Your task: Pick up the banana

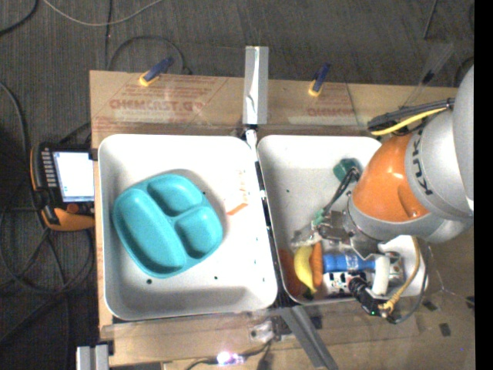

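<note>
**A:** Where was the pincer at that moment?

**B:** Low in the right bin, down by its near edge, just beside the banana. The arm came in from the right and its orange band bulged over most of that bin.

**A:** Spread or pressed together?

**B:** I could not tell. The wrist and a tangle of cable sat right over it, so the tips were lost in shadow. Whether it touched the banana, I could not tell either.

**A:** And the banana itself?

**B:** It lay in the near left corner of the right bin, yellow, curved, with an orange carrot-like piece lying against it on the right. A reddish-brown thing showed beside it on the left, against the bin wall, too dim to name.

**A:** Anything else down there?

**B:** A blue and white pack was partly tucked under the wrist, right of the banana. A small teal object sat farther back, half cut off by the orange band.

**A:** The other side?

**B:** The left bin held a teal divided plate, three compartments, lying flat. A little orange scrap lay near the bin's right wall. Beyond the bench, a handheld screen glowed at the left.
</note>
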`<state>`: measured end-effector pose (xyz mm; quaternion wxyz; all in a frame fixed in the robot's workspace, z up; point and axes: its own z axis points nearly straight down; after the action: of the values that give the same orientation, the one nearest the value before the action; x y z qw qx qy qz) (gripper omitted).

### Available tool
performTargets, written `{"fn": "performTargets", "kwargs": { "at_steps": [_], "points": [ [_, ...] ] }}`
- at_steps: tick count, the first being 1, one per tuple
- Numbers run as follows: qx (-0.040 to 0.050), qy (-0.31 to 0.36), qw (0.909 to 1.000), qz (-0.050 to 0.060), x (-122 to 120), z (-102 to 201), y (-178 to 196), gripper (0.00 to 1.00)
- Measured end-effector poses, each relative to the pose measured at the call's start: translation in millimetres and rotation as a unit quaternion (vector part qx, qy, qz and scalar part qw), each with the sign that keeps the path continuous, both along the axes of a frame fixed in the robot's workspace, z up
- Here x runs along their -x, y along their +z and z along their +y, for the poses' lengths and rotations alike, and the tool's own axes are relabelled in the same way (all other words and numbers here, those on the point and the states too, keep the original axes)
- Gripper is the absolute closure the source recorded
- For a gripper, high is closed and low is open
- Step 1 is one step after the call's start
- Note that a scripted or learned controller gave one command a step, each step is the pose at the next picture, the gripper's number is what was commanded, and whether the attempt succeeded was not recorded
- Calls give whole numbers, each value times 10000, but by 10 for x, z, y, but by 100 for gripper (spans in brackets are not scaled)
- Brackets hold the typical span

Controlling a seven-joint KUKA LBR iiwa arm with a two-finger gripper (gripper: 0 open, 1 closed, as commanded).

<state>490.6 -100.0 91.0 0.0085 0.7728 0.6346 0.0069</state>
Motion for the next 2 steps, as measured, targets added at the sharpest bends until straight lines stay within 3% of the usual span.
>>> {"fn": "performTargets", "kwargs": {
  "at_steps": [1, 2],
  "points": [
    [8, -139, 9999, -5, 1, 23, -1, 0],
    [-42, -1650, 9863, -48, -30, -1, 11, 0]
  ]
}}
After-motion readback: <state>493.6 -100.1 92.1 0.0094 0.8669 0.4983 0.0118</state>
